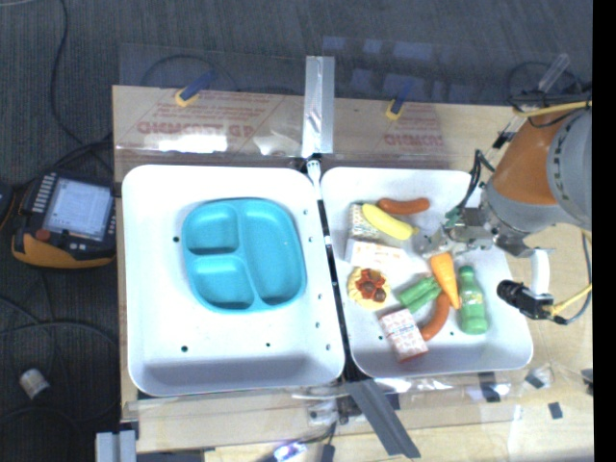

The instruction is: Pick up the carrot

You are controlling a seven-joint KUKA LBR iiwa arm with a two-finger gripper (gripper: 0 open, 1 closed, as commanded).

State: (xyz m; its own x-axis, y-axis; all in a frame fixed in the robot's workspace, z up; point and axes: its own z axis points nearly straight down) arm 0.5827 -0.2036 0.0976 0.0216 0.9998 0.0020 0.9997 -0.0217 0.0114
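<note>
Evenly and brightly lit from overhead, with no harsh shadows. Washed out almost to pure white on the two bins (231, 373), their rims faintly bloomed. Soft glare across the clear plastic sheet (221, 118) at the far edge of the bench (135, 104), lettering beneath hazed. Dim and grainy over the dark carpet (289, 17). Slightly soft throughout, small details smeared. Mildly blurred at the arm (539, 176) on the right.

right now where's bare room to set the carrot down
Free: the white floor of the left bin around the blue divided plate, and that plate's compartments. Crowded: the right bin, where the carrot, green bottle and banana pack together.
</note>
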